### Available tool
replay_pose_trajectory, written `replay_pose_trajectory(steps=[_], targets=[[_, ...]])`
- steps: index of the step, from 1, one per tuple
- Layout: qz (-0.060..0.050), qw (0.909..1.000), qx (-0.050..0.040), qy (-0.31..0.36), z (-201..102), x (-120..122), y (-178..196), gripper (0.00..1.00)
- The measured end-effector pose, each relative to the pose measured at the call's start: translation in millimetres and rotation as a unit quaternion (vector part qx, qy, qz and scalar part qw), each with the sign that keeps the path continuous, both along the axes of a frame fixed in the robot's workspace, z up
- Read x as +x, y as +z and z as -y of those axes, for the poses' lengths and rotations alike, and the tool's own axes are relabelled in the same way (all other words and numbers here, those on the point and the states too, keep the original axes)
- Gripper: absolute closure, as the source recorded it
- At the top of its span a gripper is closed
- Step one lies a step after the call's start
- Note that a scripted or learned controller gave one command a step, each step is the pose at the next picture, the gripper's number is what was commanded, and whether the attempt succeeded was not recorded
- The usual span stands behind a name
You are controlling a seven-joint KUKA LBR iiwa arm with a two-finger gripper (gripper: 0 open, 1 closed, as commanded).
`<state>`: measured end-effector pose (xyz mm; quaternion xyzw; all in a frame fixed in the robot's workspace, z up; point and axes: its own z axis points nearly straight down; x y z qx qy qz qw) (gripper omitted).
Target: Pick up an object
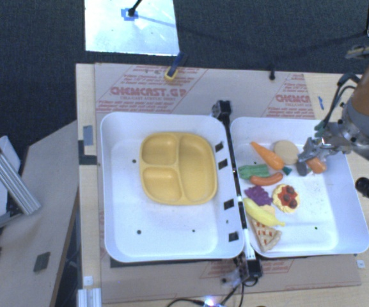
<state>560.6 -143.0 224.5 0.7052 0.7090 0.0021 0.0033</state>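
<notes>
The gripper (310,160) hangs low over the right bin (337,235); whether its fingers are open cannot be told. A small orange piece (317,166) sits right at its tip. Just left lie a beige potato (286,151) and a carrot (266,155). Further left, the left bin (120,229) holds a yellow divided plate (176,168).

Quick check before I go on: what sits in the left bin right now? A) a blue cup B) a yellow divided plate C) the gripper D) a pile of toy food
B: the yellow divided plate lies in the left bin, while the toy food and the gripper are over in the right bin.
</notes>
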Motion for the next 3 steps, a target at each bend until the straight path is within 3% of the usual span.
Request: replay_pose_trajectory(steps=[3], targets=[[-0.003, 1.0000, 0.0020, 0.002, -164, -10, 9, 1.00]])
